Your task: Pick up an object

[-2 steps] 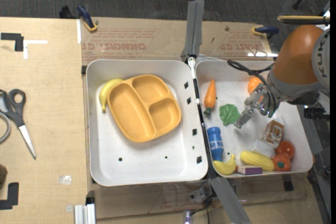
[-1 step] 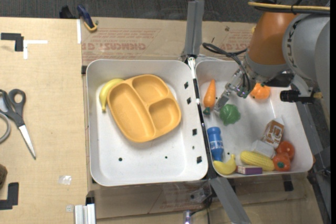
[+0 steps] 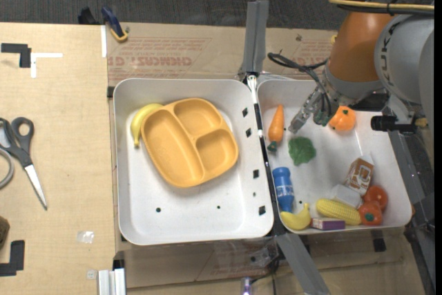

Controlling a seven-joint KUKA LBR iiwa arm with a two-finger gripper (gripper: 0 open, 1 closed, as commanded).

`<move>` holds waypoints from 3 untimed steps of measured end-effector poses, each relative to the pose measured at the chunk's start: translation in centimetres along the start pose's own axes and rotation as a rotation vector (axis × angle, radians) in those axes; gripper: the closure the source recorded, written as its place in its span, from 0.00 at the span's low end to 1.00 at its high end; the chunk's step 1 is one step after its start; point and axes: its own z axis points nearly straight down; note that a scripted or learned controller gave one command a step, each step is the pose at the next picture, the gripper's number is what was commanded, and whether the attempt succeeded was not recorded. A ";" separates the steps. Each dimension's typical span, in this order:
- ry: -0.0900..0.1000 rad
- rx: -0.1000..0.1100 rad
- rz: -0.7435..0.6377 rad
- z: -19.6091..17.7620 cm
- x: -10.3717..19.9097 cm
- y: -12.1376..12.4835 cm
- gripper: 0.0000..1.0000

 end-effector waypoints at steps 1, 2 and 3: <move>0.000 0.000 0.000 0.0 0.0 0.0 0.00; 0.004 0.000 -0.065 1.0 -0.9 0.4 0.00; 0.010 0.003 0.039 1.2 3.8 -4.2 0.00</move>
